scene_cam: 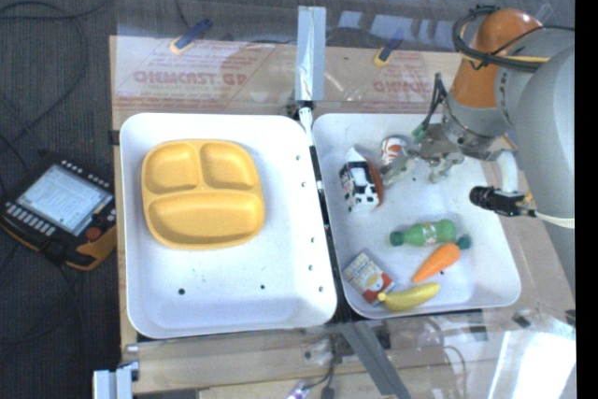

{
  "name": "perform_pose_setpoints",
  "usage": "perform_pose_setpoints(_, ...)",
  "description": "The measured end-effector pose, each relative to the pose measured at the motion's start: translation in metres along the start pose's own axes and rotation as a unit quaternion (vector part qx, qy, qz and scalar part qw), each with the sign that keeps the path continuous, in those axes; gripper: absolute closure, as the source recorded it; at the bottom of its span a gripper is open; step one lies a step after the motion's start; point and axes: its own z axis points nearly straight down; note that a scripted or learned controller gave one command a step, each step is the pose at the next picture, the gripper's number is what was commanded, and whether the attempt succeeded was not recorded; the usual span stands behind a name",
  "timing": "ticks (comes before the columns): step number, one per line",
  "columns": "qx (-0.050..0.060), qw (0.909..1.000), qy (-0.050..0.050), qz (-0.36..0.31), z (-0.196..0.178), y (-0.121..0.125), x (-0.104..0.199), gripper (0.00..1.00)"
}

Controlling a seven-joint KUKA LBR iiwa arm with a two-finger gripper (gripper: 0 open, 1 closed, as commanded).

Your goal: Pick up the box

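While my claw (411, 165) is hovering with fingers spread and gripping nothing, the box (366, 275) is lying well toward the bin's near edge, tilted diagonally.

Bright even overhead light, soft short shadows, glare on clear plastic sheeting (234, 75), slightly soft focus throughout
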Motion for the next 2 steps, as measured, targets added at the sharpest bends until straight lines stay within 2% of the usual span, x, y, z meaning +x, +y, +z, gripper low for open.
perform_pose_setpoints(1, -0.004, 0.9997, -0.006, -0.025, -0.0007, 0.0007, 0.0069, 0.00)
perform_pose_setpoints(2, 0.005, 0.9997, -0.003, -0.025, -0.0069, -0.0038, 0.0073, 1.00)
